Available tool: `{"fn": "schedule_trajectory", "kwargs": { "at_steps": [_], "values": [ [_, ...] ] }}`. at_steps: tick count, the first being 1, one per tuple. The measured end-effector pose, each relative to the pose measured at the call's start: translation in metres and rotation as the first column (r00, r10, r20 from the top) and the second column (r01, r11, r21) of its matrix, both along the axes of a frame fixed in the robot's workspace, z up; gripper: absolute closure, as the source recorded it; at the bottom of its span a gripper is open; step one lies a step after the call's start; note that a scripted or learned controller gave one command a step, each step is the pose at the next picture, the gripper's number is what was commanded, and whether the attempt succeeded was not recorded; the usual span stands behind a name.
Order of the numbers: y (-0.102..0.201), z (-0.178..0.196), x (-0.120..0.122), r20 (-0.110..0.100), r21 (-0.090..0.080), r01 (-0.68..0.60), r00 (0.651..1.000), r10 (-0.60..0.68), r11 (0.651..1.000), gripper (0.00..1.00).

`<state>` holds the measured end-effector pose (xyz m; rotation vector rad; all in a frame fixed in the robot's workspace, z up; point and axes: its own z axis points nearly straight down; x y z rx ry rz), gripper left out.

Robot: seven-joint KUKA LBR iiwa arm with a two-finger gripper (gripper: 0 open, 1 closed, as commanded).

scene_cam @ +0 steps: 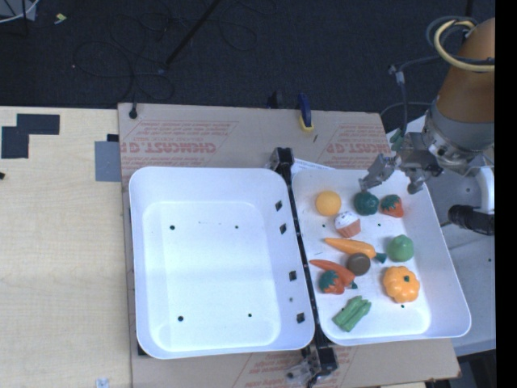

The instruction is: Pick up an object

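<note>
Arm: grey, orange band above the wrist, entering from the right; upper part cut off by the frame edge.

Gripper [395, 176]: two grey fingers spread apart, nothing between them, poised over the far right corner of the right white plastic bin [452, 314].

Contents of the right bin, placed from the gripper:
- Dark green round toy [366, 203], directly beneath the nearer finger, apart from it; its kind is hard to make out.
- Small red toy with green top [392, 205], just beside the dark green one, below the gripper.
- Yellow-orange ball [328, 203], further left.
- Pink and white cupcake-like toy [347, 224], below and left.
- Orange carrot toy [351, 246], lying crosswise.
- Light green round toy [400, 248].
- Brown round piece [358, 264], partly overlapped by the carrot.
- Red chilli-shaped piece [331, 268], touching a red and green toy [330, 282]; outlines merge.
- Orange pumpkin toy [401, 284].
- Green ridged piece [351, 313], nearest the front rim.

Left white plastic bin [141, 217]: well apart from the gripper.
</note>
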<state>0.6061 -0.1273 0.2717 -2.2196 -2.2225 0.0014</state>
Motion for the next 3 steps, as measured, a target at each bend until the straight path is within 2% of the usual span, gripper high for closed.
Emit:
{"fn": "schedule_trajectory", "kwargs": {
  "at_steps": [1, 2, 3],
  "values": [
    [0.034, -0.143, -0.006, -0.016, 0.004, -0.001, 1.0, 0.001, 1.0, 0.0],
    [0.046, -0.186, -0.025, -0.003, 0.0, 0.005, 1.0, -0.005, 1.0, 0.0],
    [0.006, -0.184, -0.064, -0.005, -0.001, 0.004, 1.0, -0.004, 1.0, 0.0]
  ]
}}
